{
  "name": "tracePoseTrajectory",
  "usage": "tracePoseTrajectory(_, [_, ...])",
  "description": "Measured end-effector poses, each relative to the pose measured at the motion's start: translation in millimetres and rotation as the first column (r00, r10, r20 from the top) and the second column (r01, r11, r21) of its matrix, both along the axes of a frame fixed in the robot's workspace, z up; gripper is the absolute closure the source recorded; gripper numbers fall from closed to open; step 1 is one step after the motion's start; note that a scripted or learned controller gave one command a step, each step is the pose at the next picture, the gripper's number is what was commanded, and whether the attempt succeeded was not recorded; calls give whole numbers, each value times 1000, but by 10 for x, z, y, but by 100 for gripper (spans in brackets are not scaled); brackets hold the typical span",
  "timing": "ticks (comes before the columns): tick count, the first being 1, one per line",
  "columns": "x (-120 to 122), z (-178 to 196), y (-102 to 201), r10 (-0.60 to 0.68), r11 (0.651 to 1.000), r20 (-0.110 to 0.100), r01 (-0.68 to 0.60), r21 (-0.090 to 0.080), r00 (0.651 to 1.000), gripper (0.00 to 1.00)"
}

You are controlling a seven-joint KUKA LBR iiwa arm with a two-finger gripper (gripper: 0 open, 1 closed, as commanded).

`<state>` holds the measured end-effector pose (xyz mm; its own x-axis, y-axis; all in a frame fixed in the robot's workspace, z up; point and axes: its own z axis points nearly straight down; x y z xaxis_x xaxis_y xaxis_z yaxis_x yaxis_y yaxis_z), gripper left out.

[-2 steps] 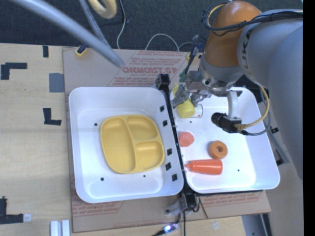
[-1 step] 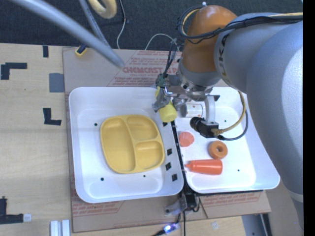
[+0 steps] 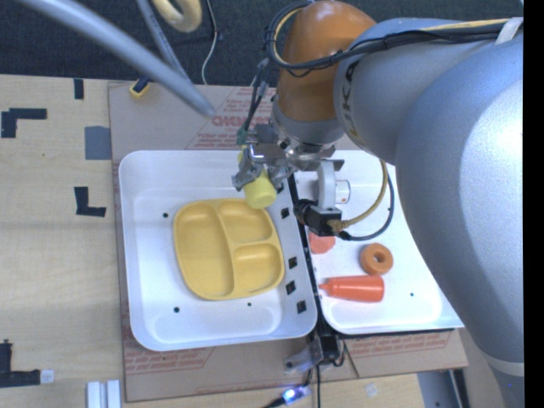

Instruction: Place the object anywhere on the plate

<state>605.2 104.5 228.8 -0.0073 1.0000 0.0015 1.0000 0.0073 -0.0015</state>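
Note:
A yellow divided plate [image 3: 228, 249] lies in the left white bin [image 3: 149, 228]. My gripper [image 3: 257, 177] hangs over the plate's upper right corner, shut on a small yellow-green round object [image 3: 260, 192] that sits between its fingers just above the plate's rim. The grey arm with its orange band [image 3: 319, 49] comes in from the right and hides much of the right bin.
In the right bin [image 3: 399, 308] lie an orange carrot-shaped toy [image 3: 351, 289], a brown doughnut-like ring [image 3: 376, 258] and a small reddish piece [image 3: 321, 243]. A black perforated divider [image 3: 293, 262] runs between the bins. Cables hang from the wrist.

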Motion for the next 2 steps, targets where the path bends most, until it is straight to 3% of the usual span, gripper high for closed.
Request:
tracePoseTrajectory(1, [-71,68,526,0,1000,-1,0,0,1000,100])
tracePoseTrajectory(2, [-65,66,489,-4,1000,-1,4,-2,1000,0])
